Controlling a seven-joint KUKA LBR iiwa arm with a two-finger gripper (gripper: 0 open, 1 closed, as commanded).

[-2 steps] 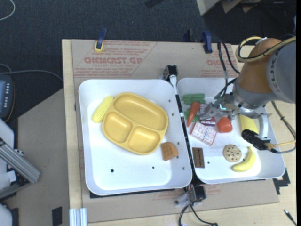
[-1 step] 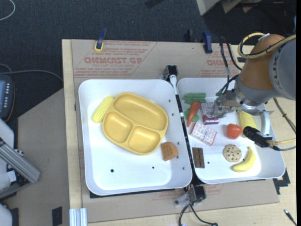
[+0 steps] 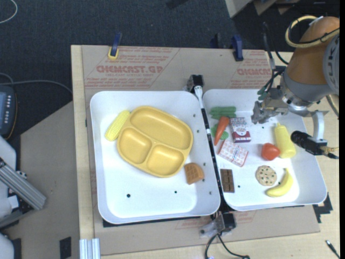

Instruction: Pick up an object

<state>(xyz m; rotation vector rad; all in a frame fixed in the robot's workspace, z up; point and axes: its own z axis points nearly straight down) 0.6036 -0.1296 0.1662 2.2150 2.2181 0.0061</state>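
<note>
Toward the right of the frame the gripper hangs over the right bin, above its toy food; I cannot tell its grip.

Two white bins sit on a cardboard-covered table (blue clamps at the back edge) above dark carpet.

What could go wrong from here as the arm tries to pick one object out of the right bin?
1. The hand hangs over a tight cluster: carrot, small box and packet lie close together, so it may nudge or catch two things.
2. The tomato rests against the yellow bottle; a round item could roll away from a pinch.
3. The brown bar lies flat by the bin's left wall, probably hard to get fingers around.
</note>
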